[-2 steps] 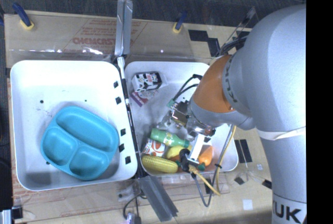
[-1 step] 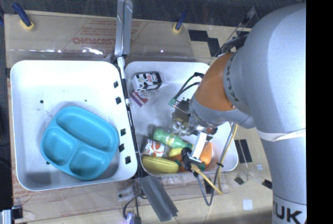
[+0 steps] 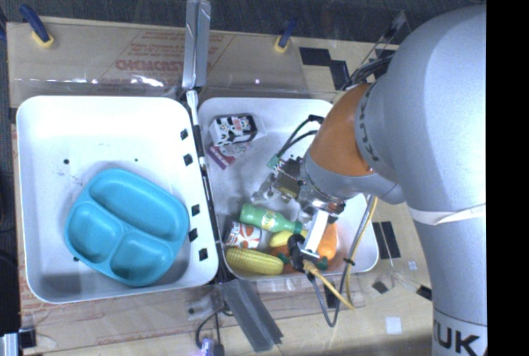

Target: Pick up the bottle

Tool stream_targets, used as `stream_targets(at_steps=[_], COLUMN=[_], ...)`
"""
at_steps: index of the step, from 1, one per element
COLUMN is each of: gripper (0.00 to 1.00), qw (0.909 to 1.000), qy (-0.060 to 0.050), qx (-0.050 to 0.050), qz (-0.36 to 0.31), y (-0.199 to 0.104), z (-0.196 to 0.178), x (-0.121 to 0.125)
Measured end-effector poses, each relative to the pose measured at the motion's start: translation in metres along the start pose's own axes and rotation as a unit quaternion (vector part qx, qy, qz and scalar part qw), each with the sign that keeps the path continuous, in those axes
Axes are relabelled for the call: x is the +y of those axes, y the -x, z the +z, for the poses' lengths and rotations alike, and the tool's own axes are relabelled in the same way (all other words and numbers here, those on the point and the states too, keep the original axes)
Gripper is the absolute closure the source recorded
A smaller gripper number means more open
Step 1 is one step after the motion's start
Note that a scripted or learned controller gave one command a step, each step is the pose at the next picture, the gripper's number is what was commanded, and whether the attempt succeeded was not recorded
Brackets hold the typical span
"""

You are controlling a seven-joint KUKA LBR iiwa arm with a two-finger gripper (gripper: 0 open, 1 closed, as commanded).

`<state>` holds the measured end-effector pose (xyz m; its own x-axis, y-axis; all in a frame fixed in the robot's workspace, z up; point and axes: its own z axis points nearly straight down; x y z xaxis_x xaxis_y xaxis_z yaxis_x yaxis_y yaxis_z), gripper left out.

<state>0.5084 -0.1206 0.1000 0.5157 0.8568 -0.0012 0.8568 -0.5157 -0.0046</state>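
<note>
We see the bottle [image 3: 269,220], green w/ yellow, lying on its side in the right bin [image 3: 264,111], toward the bin's 6 o'clock. Touching it at 6 are yellow corn [image 3: 253,262] & a small orange-white pack [image 3: 248,237]. At its 3 is an orange veg [image 3: 329,242]. At the bin's 11, well apart, is a black-white carton [image 3: 235,129]. The left bin [image 3: 50,140] holds a blue divided plate [image 3: 126,224]. The arm [image 3: 430,115] comes in from 3 o'clock, wrist bent down over the right bin. The jaws hang just at 12 of the bottle. We can't tell if they're open or closed.
</note>
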Motion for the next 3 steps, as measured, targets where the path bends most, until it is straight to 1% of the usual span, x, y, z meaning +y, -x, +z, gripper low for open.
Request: stream_targets(at_steps=[1,2,3], gripper=[0.00,1.00,0.00], qw=[0.9928,0.9926,0.9926], qy=[0.002,0.002,0.002], qx=[0.001,0.001,0.001], qz=[-0.120,-0.122,-0.122], y=[0.0146,0.0144,0.0143], z=[0.0086,-0.0010,-0.0010], x=[-0.0274,-0.0266,-0.0266])
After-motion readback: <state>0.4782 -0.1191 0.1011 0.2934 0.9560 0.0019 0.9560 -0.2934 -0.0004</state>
